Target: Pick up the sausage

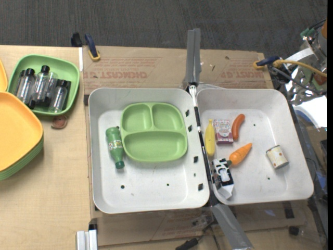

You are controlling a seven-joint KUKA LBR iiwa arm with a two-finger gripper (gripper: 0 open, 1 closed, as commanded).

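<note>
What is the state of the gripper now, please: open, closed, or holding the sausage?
Gripper: cannot be told from the camera view.
The sausage lies free in the right bin, beside the pink box.

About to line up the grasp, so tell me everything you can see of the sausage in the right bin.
The sausage is a small, smooth, orange-red link with rounded ends, slightly curved and plastic-looking, apparently a toy. It lies flat on the floor of the right bin, towards the far side, its long axis tilted, upper end leaning right. Its left side lies against or very near the small pink-and-white box; I cannot tell if they touch. The carrot lies just below it, apart.
</note>
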